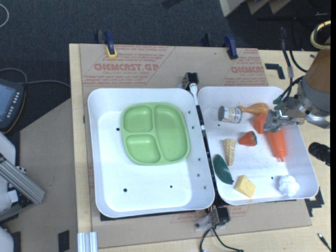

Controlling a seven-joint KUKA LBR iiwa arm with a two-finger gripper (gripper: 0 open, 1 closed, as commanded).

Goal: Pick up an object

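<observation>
So from the overhead camera you've got two white bins side by side on the tabletop (84, 140). The left bin (105, 188) just has a green divided plate (156, 133) sitting in it, three sections, a bit toward the back.

The right bin (304, 167) is where all the small stuff is. Near the back there's a little jar (230, 114) lying on its side, touching a tan drumstick-looking piece (254, 108). In the middle a red pepper (248, 138), and just left of it a pale cone (229, 150) pointing down. Below that a dark green pod (222, 169) by the left wall, a yellow cheese wedge (244, 186), and a crumpled white ball (287, 185) in the front right corner.

The arm (317, 83) comes in from the right and the end effector (277, 121) is down low in the right bin, right over the top end of an orange carrot (277, 140). Can't honestly tell from this angle how the end effector is set, the wrist blocks it. The carrot lies on the bin floor, pointing toward the front
</observation>
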